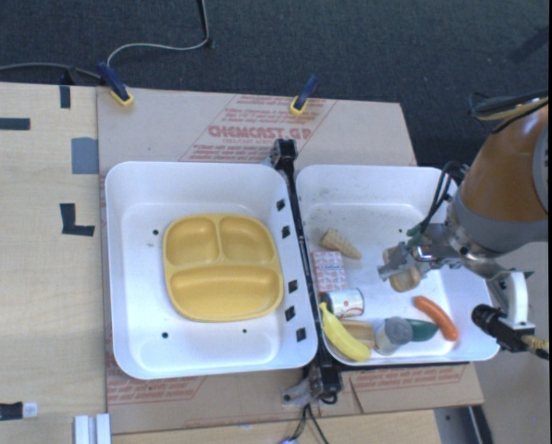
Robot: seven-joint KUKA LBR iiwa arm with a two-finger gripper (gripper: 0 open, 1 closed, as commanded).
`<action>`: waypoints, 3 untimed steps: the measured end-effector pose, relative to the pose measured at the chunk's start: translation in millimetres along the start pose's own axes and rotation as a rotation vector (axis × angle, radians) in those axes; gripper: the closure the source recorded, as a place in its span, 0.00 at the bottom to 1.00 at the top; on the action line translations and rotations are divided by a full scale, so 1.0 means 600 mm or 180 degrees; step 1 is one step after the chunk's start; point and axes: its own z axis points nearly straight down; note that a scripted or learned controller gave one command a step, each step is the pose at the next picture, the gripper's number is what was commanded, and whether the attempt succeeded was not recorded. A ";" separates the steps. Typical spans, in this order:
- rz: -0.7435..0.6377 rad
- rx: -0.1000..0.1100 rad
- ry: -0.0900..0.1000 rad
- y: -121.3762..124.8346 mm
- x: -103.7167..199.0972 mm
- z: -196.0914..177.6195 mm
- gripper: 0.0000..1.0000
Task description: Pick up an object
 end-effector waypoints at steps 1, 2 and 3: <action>0.0000 0.0004 0.0000 0.002 0.032 -0.068 1.00; 0.0000 0.0005 0.0001 -0.004 0.079 -0.064 1.00; 0.0004 0.0007 -0.0001 -0.004 0.089 -0.053 1.00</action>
